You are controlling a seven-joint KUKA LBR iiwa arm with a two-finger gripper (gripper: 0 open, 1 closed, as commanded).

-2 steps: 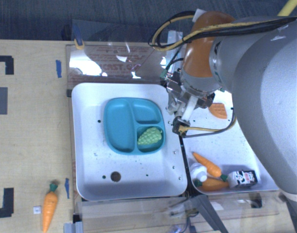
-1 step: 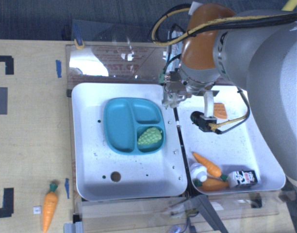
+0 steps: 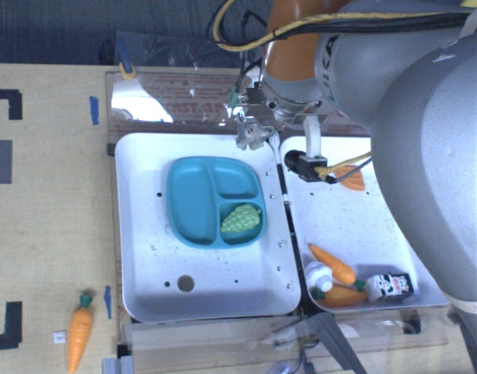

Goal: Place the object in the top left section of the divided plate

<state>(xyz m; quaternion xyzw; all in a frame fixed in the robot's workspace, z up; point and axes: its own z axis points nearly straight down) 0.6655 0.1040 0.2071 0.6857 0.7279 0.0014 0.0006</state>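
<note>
1. Fingers on the gripper (image 3: 254, 136) are too small and cluttered to read, so I cannot tell whether they are spread or closed. Nothing can be made out between them.
2. The green knobbly object (image 3: 241, 219) lies in the lower right section of the blue divided plate (image 3: 193, 201), the smaller section nearest the view's bottom. It fills most of that section.
3. The plate has 3 sections: 1 large section along its left side and 2 smaller ones on its right. It rests flat in the upper middle of the left bin (image 3: 137, 232).
4. The gripper hangs over the upper right corner of the left bin, just beyond the plate's upper right edge and apart from the green object.
5. A small dark round spot (image 3: 185, 284) sits on the left bin's floor, below the plate.
6. The grey arm (image 3: 394, 68), with its orange band (image 3: 301, 29) above the wrist, reaches in from the right and covers much of the right bin (image 3: 363, 224).
7. An orange piece (image 3: 353, 181) lies near the top of the right bin, partly hidden by the arm.
8. At the right bin's lower end, a carrot (image 3: 333, 263) lies at a slant. A white bottle (image 3: 318, 277) sits just beside it, a second carrot (image 3: 344, 295) lies below it, and a black-and-white carton (image 3: 390, 285) sits to their right.
9. On the bench (image 3: 44, 232), outside both bins and well apart from them at lower left, lies another carrot with a green top (image 3: 80, 330).
</note>
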